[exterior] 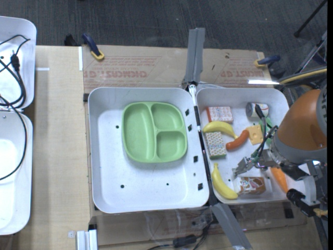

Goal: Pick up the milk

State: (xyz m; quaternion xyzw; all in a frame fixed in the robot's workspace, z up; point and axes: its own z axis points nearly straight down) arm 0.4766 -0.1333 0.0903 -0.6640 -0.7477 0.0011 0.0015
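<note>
The tool [245, 165] is seen in the right bin [283, 100], low over its near part, with its two thin fingers spread apart and nothing between them. The milk [253, 185] is taken to be the small brown-and-white carton lying flat against the near wall of that bin, just beyond the fingertips on the near side. A banana [222, 184] lies just left of the carton, and an orange carrot [280, 178] just right of it, partly covered by the arm. For a sound grasp, the tool should be brought squarely above the carton's middle, the fingers aligned across its narrower sides, and the descent kept clear of the banana and the bin wall. Print is visible on the carton, but it is too small to be read. On the cardboard sheet [145, 66] at the far side of the counter [57, 139], red lettering appears upside down and cannot be read with confidence
</note>
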